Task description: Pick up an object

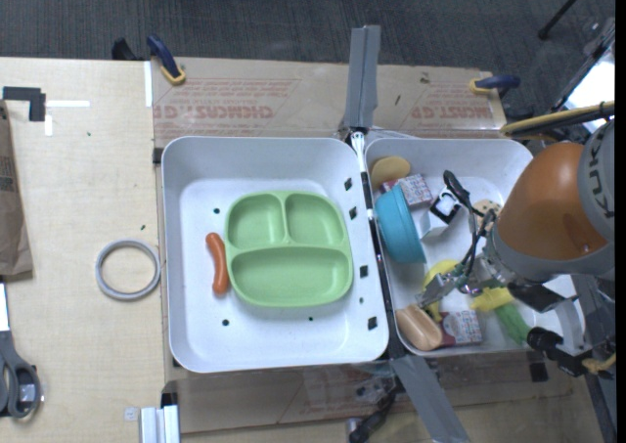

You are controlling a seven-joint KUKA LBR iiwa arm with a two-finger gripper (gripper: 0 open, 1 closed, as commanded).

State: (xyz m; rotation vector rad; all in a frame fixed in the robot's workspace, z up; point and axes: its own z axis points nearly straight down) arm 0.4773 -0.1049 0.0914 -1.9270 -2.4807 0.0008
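I'm hanging my pincer (452,280) over the right bin (509,150), jaws unreadable; the orange sausage (218,262) is lying near-to-far beside the green plate (290,249).

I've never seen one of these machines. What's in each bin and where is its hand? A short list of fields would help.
left bin: green divided plate, with an orange toy sausage lying beside it on its left
right bin: crowded; blue bowl tipped on its side by the divider, a bread-like toy near the front, plus small mixed items
arm: grey with an orange band, reaching in from the right
hand: low over the right bin's clutter
holding anything: cannot tell
on the bench: grey ring left of the bins
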